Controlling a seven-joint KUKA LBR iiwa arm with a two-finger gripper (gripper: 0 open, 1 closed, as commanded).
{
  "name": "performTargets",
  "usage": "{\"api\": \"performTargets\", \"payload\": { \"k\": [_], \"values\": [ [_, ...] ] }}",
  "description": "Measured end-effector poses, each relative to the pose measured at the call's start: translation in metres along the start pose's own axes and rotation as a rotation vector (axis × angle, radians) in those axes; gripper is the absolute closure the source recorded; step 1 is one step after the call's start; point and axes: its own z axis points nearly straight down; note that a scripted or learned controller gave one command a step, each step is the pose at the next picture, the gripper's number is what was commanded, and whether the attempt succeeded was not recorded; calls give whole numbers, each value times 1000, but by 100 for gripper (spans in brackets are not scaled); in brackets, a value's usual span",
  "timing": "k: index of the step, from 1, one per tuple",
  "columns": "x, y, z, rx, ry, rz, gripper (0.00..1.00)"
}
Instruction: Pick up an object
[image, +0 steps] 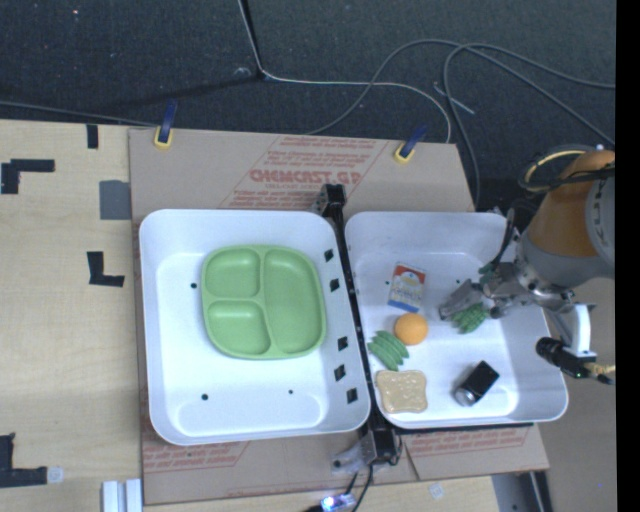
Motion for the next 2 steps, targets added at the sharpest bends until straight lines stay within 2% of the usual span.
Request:
{"api": "performTargets", "payload": {
  "k": [1,2],
  "values": [
    [1,2,-15,-7,0,-1,100],
    [9,-2,-61,-7,0,0,100]
  ]
}}
